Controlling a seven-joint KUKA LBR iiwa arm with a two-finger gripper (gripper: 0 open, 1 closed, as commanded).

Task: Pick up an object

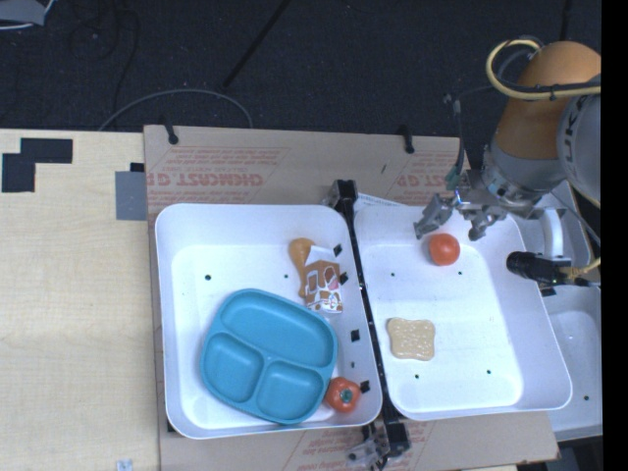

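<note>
I note the left bin (186, 263) holds a blue tray (265, 356); the right bin (520, 361) a tomato (444, 249) beneath my spread-apart pincer (455, 222).

Two shallow white bins (461, 400), smooth glossy plastic. Blue sectioned tray (267, 356), smooth matt plastic. Brown printed cardboard sheet (294, 170) beneath, matt; pale bench top (69, 312), wood-grained.

Upside-down red lettering on the cardboard sheet (245, 178) behind the bins, not clearly readable.
</note>
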